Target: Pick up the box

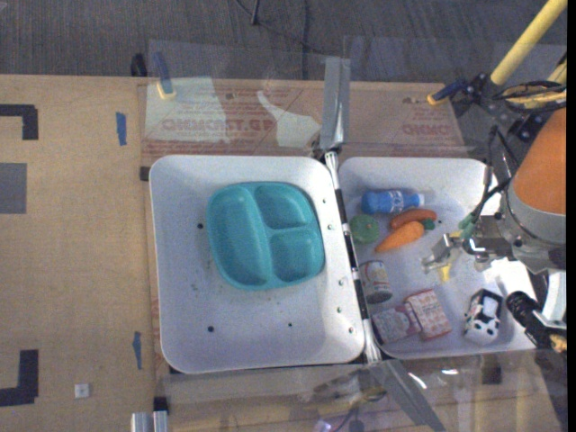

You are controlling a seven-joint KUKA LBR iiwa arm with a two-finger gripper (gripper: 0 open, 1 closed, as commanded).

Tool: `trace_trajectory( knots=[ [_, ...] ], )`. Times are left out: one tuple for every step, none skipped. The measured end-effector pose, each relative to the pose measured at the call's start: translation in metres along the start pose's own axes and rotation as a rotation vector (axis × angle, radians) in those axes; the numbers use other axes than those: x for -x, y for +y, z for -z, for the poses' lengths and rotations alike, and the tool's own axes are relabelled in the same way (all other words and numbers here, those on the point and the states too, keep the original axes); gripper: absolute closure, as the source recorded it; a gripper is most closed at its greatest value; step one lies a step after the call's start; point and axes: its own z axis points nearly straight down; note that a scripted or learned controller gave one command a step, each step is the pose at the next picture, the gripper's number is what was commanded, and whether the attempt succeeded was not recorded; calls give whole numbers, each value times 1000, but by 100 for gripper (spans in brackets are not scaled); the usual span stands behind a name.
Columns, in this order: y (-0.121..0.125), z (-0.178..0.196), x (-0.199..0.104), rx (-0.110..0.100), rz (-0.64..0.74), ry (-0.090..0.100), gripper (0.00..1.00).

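Note:
The box [428, 314] is a small pinkish-red carton lying flat near the front edge of the right bin [468, 171]. A second, paler packet [392, 323] lies against its left side. My gripper [441, 257] hovers over the middle of the right bin, a little beyond the box and apart from it. Nothing shows between the gripper and the box. The arm's orange band [547, 178] sits at the right edge.
The right bin also holds a blue bottle [391, 202], an orange carrot [401, 234], a green round piece [364, 229], a small can [376, 280] and a black-and-white toy [483, 317]. A teal divided plate [266, 234] lies in the left bin [180, 268].

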Motion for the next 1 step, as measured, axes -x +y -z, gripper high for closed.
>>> trace_trajectory(
  knots=[
    [-5, -111, -6, 5, 193, -2, 0]
  ],
)
